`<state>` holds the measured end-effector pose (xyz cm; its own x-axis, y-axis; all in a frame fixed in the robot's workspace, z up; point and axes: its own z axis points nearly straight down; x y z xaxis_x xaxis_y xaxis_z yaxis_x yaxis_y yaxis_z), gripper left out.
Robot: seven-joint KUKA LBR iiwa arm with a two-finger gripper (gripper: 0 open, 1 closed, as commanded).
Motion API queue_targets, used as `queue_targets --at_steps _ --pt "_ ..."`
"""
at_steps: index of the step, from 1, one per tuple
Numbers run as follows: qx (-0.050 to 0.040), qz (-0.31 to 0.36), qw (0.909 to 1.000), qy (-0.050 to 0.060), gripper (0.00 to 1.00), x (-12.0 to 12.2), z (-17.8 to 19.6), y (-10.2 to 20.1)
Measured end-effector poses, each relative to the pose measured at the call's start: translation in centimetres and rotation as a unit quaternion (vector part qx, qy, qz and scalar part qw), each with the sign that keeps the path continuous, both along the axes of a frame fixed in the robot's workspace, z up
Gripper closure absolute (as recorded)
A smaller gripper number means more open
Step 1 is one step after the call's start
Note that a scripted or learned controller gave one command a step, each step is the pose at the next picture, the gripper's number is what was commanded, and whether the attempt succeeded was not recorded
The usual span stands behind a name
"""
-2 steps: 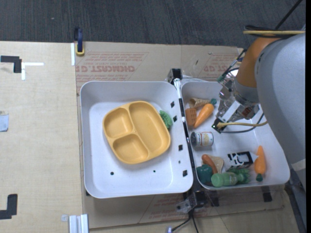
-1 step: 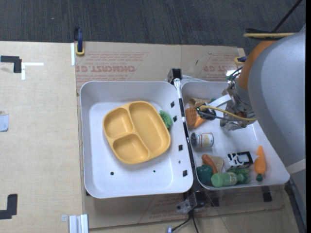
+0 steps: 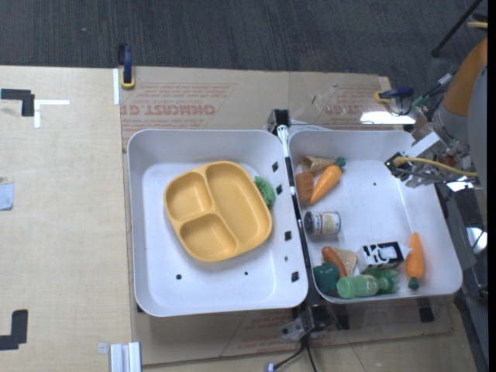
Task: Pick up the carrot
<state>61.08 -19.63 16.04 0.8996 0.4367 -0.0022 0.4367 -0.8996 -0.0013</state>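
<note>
Carrot (image 3: 415, 258), the nearer of two, is seen lying in the right-hand bin (image 3: 364, 200) close to its right wall, its narrow tip pointed toward the far side. Along that bin's near wall a green bottle (image 3: 358, 287) is laid on its side, with a darker green vegetable (image 3: 326, 277) touching its left end. Just behind these, a black-and-white packet (image 3: 383, 253) and a red-orange vegetable (image 3: 333, 256) are found. Farther back, near the left wall, a small tin can (image 3: 322, 223) is laid on its side. In the left-hand bin (image 3: 155, 285) a yellow divided plate (image 3: 218, 210) is set, and a green leafy item (image 3: 265, 190) is pressed against its far right rim. A second carrot (image 3: 325, 181) is placed toward the far left corner of the right-hand bin, slanted with its leaf end away, beside a brown block (image 3: 304, 185). The gripper (image 3: 422, 175) is held over the far right edge of that bin, well apart from both carrots. Whether it is spread or closed cannot be told.
</note>
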Motion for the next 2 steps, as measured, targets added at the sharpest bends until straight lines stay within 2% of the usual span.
queue_targets --at_steps 1,2 --pt "0.0027 0.091 0.9958 -0.001 0.0 -10.7 -6.9 -1.0" --pt "0.0102 0.044 0.999 0.002 0.0 -8.2 -7.0 -1.8"
